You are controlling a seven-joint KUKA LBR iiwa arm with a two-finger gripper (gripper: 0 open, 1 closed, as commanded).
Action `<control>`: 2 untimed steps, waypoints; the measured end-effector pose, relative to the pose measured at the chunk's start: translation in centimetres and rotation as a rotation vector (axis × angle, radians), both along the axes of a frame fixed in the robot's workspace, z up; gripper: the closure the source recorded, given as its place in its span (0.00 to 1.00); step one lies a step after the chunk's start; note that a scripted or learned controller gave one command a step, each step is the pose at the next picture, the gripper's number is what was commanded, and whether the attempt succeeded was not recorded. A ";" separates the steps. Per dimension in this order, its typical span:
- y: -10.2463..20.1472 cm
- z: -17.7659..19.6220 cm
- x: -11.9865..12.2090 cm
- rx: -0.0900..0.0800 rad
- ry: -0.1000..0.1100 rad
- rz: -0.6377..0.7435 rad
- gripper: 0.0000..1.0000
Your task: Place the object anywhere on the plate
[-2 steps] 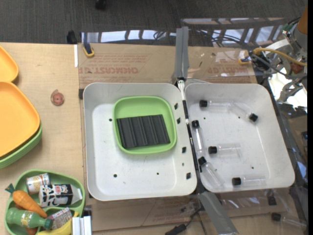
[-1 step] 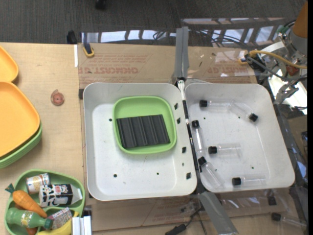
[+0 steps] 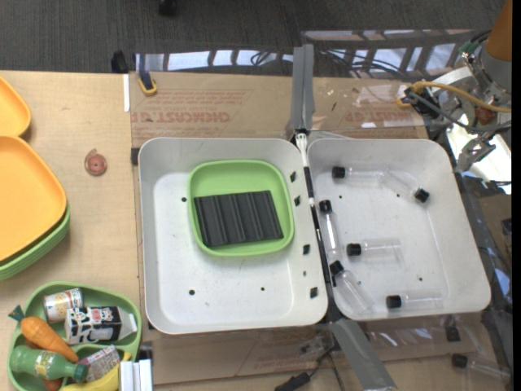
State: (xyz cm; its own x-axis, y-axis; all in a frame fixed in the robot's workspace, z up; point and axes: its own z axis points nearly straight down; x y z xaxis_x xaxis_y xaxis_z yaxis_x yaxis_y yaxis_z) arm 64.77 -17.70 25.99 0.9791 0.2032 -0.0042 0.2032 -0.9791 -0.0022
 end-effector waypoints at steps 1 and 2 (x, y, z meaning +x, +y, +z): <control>1.0 -0.1 0.4 0.000 -0.001 -0.002 0.00; 1.8 -1.3 0.3 0.000 0.000 -0.002 0.00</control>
State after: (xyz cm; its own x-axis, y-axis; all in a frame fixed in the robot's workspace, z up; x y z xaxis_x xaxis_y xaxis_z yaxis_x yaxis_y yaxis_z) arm 65.08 -15.89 24.69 0.9796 0.2010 -0.0043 0.2009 -0.9796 -0.0025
